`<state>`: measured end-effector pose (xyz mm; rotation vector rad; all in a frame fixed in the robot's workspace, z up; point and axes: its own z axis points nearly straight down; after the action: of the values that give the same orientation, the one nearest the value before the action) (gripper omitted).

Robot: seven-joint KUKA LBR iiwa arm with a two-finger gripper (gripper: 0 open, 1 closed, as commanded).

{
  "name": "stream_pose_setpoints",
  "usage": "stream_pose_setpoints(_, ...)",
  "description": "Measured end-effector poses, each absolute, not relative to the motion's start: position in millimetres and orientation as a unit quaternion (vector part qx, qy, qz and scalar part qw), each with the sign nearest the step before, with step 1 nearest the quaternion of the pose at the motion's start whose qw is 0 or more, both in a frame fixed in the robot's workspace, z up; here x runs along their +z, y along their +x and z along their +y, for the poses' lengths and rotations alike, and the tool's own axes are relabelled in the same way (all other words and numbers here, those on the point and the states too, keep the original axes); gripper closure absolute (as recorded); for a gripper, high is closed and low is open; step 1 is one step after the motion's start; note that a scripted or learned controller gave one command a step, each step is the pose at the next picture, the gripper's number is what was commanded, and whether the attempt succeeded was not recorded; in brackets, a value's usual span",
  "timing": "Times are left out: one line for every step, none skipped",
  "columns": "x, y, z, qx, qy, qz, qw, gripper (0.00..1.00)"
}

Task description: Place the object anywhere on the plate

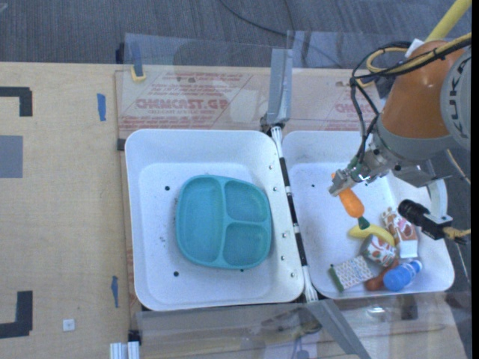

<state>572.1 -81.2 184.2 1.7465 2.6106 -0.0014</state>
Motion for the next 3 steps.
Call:
stream_pose_setpoints(183.9,569.3,-15.2,-0.0007,0.572,0.820,-0.001,1.00)
stream_pose_setpoints(183.8,561.0,50.3,-0.0010,0.572,0.820,-0.001,1.00)
stream_pose_setpoints(183.8,561.0,50.4,-0.0010,0.572,0.820,-0.001,0.00)
